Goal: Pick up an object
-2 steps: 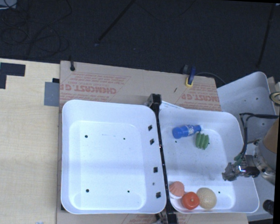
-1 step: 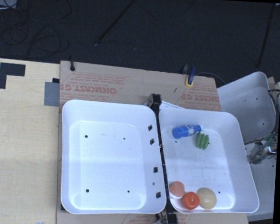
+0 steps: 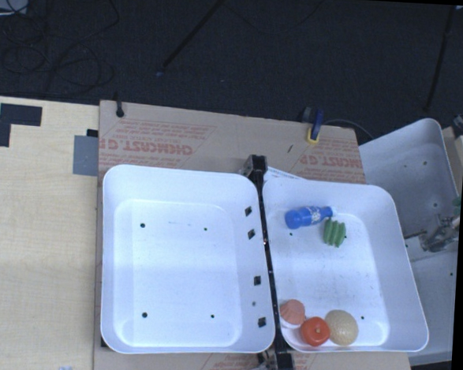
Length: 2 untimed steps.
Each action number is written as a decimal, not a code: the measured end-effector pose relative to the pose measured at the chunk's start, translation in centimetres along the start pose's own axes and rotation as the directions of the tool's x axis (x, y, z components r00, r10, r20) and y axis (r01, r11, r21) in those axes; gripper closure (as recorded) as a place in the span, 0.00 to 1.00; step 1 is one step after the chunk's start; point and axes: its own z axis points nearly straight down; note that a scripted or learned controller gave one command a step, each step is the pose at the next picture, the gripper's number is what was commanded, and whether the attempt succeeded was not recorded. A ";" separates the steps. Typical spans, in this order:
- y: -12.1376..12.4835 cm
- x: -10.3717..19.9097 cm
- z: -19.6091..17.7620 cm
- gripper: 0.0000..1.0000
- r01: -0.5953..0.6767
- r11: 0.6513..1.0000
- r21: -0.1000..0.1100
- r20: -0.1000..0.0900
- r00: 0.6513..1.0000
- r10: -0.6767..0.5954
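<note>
What looks like the gripper (image 3: 440,233) sits small and blurred over a grey plate (image 3: 411,165), just off the right bin's (image 3: 351,283) outer rim; I cannot tell whether it is open or closed, and nothing shows in its grasp. Nearest it, inside that bin, lies a green ridged object (image 3: 335,232), with a blue bottle (image 3: 308,216) on its side just beyond. Farther from the gripper (toward the bin's near corner) cluster a beige ball (image 3: 341,327), a red-orange ball (image 3: 314,331) and a pink ball (image 3: 291,310). The left bin (image 3: 178,263) lies well apart.
</note>
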 end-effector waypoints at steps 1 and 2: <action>0.0 1.7 -8.3 1.00 -0.001 1.000 -0.001 0.000 1.000 0.001; -0.4 0.8 14.1 1.00 -0.006 1.000 0.023 -0.007 1.000 0.006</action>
